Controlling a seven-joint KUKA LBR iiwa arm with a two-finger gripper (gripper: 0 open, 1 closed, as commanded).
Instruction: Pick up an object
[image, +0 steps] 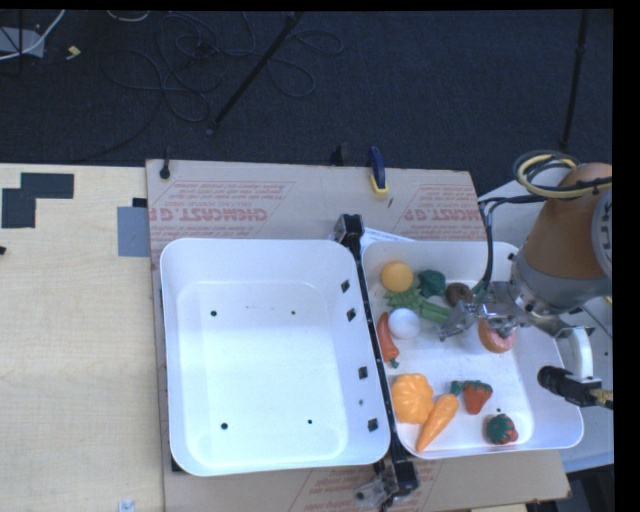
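Note:
The right bin (560, 425) holds several toy foods. An orange ball (397, 276), a green leafy piece (432, 283) and a brown piece (458, 293) lie at its far end. A white egg (404, 323) and a red chili (387, 342) rest by the left wall. Nearer the front are an orange pepper (411, 396), a carrot (437, 422), a strawberry (477, 396) and a red-green piece (501, 429). My gripper (468, 322) hangs low over the bin's middle, just right of a green stalk (428, 309). A reddish-orange piece (496, 338) lies right beside it.
The left bin (190, 300) stands beside the right one, joined by a black clipped divider (365, 330). Both rest on cardboard (260, 205). Cables (545, 170) loop near the arm's orange band (565, 230). A black fitting (560, 382) juts over the right bin's right rim.

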